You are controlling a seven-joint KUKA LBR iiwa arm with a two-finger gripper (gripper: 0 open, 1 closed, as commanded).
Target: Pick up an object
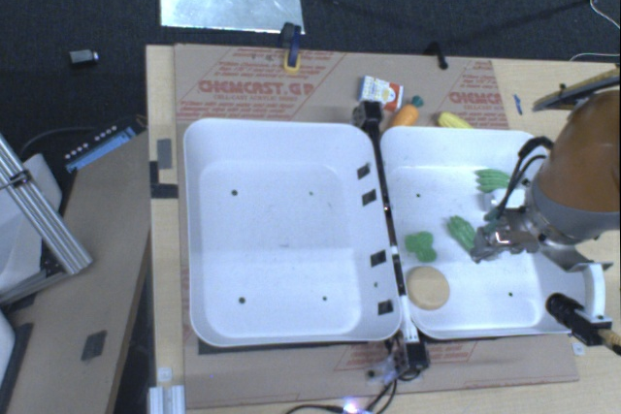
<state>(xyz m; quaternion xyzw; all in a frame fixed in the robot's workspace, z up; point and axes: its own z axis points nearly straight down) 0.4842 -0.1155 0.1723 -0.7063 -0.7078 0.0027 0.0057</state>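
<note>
1. As seen from the overhead camera view, the gripper point(488, 243) sits low inside the right bin point(505, 315), near its middle, with the grey arm point(582, 179) reaching in from the right.
2. Whether the gripper is open or closed cannot be told; its tip is small and blurred, and nothing is visibly held.
3. Candidate objects in the right bin: a green oblong piece point(462, 230) just beside the gripper on its left, a green leafy piece point(420, 245) further left, a tan round piece point(428, 287) near the bin's front left corner, and a light green piece point(493, 178) towards the back.
4. The left bin point(281, 325) holds no candidate.
5. Judgement: the step in hand appears to be closing in on the green oblong piece, the nearest object.
6. Recommendation: centre the tool over that piece across its narrow width, descend fully to the bin floor, close firmly, then lift straight up to avoid nudging it aside.
</note>
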